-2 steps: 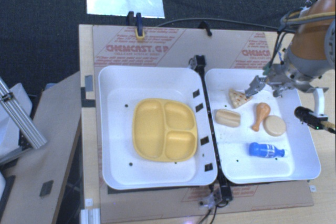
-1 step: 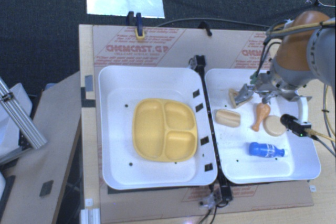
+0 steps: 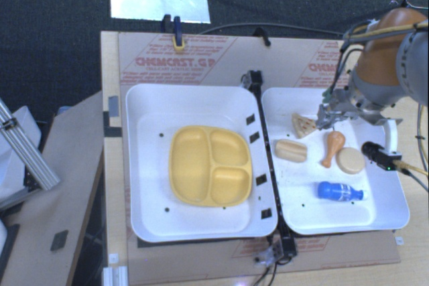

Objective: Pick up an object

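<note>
Here the gripper (image 3: 326,118) hangs beside the waffle piece (image 3: 303,124) in the right bin (image 3: 389,211), its state perhaps unreadable.

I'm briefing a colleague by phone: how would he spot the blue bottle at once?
Look at the right bin, the one without the yellow divided plate. The blue bottle lies on its side nearest that bin's front edge, below the other food toys. It is the only blue thing; its neighbours are tan or orange.
</note>
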